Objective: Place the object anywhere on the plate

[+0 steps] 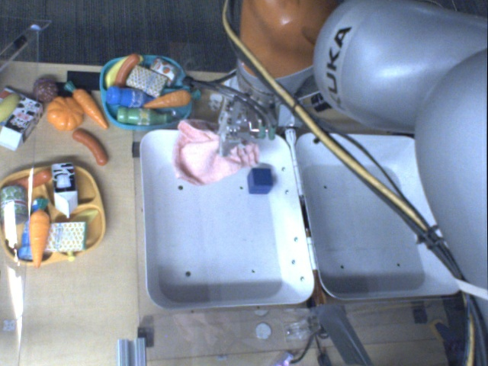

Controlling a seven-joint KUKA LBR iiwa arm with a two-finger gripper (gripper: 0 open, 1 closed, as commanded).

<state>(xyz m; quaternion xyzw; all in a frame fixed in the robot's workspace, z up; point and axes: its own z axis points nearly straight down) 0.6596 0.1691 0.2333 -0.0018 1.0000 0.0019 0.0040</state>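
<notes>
Partly covering the pink cloth (200, 158), the gripper (242, 139) blurs — its state unreadable — beside the blue cube (261, 179).

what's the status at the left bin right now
Gripper low over pink cloth at back of left bin. Blue cube lies loose beside cloth, ungrasped. Nothing blocking the cube.

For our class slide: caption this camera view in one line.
Robot pincer over pink cloth, beside blue cube, in left bin.
</notes>
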